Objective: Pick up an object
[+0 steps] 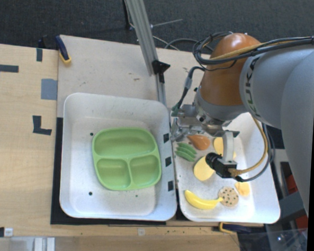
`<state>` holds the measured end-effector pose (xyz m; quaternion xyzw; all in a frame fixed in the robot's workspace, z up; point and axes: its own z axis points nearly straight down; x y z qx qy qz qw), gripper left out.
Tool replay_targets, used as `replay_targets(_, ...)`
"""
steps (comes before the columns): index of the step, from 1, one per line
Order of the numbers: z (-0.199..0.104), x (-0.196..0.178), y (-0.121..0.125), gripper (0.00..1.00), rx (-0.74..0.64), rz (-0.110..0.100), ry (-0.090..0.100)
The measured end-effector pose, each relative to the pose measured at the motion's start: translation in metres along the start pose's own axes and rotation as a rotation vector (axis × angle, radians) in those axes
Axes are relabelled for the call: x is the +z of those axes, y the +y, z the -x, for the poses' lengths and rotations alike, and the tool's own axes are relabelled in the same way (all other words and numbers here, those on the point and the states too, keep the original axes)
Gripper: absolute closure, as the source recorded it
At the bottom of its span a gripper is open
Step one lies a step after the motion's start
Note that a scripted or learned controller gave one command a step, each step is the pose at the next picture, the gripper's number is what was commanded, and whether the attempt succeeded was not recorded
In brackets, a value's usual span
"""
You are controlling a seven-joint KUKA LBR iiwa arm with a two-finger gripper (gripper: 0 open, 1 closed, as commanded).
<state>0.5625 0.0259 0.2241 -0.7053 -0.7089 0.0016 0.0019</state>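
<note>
A light wooden bench (18, 140) is observed. Two shallow white bins, the left bin (71, 143) and the right bin (263, 208), are set side by side toward its right edge.

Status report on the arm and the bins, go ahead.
Gripper down in right bin, over toy food. Orange piece and green piece right beneath it; no hold seen. Banana and cookie lie apart. Green tray in left bin.
</note>
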Motion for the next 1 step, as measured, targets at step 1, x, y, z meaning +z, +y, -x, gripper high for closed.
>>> replay_targets(1,-0.043,0.0062,-0.0319,1.0,0.0,0.0,0.0)
